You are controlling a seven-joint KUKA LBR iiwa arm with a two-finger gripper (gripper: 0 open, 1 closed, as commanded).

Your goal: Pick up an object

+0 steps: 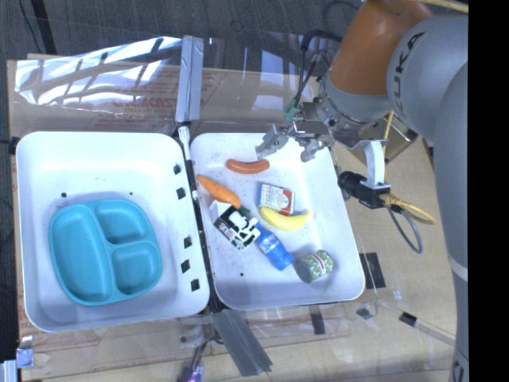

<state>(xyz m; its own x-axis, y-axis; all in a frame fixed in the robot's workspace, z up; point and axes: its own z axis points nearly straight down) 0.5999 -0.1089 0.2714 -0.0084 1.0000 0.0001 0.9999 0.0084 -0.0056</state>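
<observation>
My gripper (288,148) hangs over the far edge of the right bin (338,213), its fingers spread open with nothing between them. Just below it lies a red-brown sausage (247,165). Further into the bin are an orange carrot (218,189), a small carton (276,196), a yellow banana (284,219), a black-and-white boxy item (236,225), a blue bottle (275,251) and a green-labelled can (315,265).
The left bin (32,181) holds a blue divided plate (106,249). A raised divider (191,205) with black clips separates the two bins. Clear plastic sheeting (119,78) lies behind them. The grey arm and its cables (382,189) crowd the right side.
</observation>
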